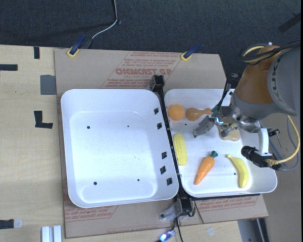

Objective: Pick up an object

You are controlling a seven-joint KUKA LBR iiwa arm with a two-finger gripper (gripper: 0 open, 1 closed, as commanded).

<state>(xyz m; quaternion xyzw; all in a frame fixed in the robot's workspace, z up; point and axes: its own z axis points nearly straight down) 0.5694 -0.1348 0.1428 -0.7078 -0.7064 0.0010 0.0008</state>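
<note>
I have the tool (215, 126) low in the right bin (252, 188), reaching in from the right. One dark finger (202, 128) sticks out toward the left; the other I can't make out, so I cannot tell whether the tool is apart or together. Nothing sits between the fingers that I can see, so I judge the pick not yet made.

The choices all lie in the right bin. An orange (175, 112) sits by the divider, with a pale orange piece (194, 114) just beside it, closest to that finger. The corn (180, 149) lies along the divider, below the orange. The carrot (204, 169) lies tilted in the middle, and the banana (240, 171) near the bin's right front. A small beige thing (231, 133) sits under the wrist, too hidden to name.

What's left, as I read it: settle on one item, close on it, lift it clear.

Room is mixed. The orange and corn hug the divider, so a finger on that side has little space. The carrot has bare floor all round it and looks the easiest to reach. The banana is near the rim and close to the arm's cables (272, 160). The left bin (81, 115) holds nothing and offers wide open floor. The desk (20, 150) beyond it is flat.
</note>
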